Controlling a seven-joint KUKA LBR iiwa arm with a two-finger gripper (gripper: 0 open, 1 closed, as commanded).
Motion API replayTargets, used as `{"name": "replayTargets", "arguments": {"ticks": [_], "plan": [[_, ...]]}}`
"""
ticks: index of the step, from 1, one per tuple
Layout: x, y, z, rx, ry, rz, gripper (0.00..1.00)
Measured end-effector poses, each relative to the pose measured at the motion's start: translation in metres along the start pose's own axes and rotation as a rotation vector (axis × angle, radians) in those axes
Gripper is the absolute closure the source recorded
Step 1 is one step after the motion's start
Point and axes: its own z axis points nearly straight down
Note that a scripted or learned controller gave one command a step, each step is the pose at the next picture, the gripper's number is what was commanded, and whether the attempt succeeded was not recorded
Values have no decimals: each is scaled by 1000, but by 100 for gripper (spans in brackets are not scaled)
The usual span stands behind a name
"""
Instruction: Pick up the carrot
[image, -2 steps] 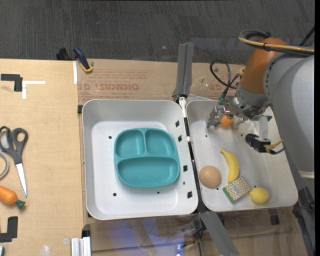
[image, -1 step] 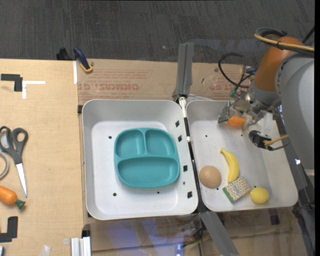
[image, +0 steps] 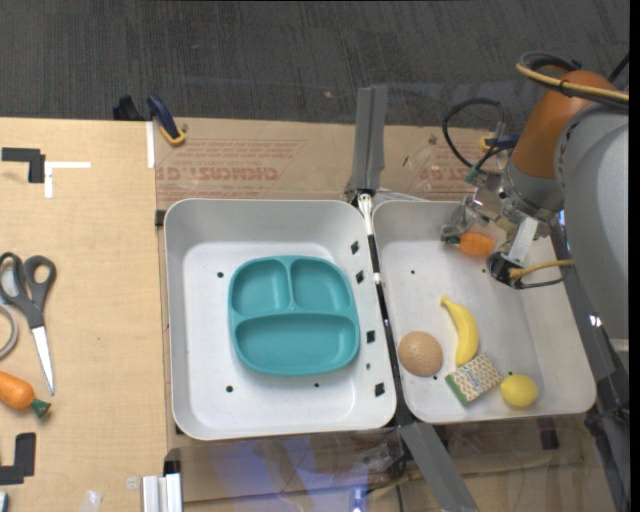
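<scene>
Carrot (image: 477, 243) pinched in my end effector (image: 481, 240) at rear of right bin (image: 560, 400), w/ banana (image: 461, 329) nearer front.

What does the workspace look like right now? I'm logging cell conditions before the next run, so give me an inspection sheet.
Surface: two white bins side by side on the bench.
Job's things: orange carrot in the right bin's far corner, at the tool.
Clutter: teal tray, banana, lemon, brown ball, sponge.
Tool: over the carrot; grip cannot be judged.
Cables: black and yellow loops at the wrist.
Surroundings: scissors, second carrot on the bench.
</scene>
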Motion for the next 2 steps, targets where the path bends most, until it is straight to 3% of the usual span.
{"name": "replayTargets", "arguments": {"ticks": [1, 2], "plan": [[-3, 1, -10, -9, -10, -4, 100], [-56, -54, -41, -9, -25, -167, 100]]}}
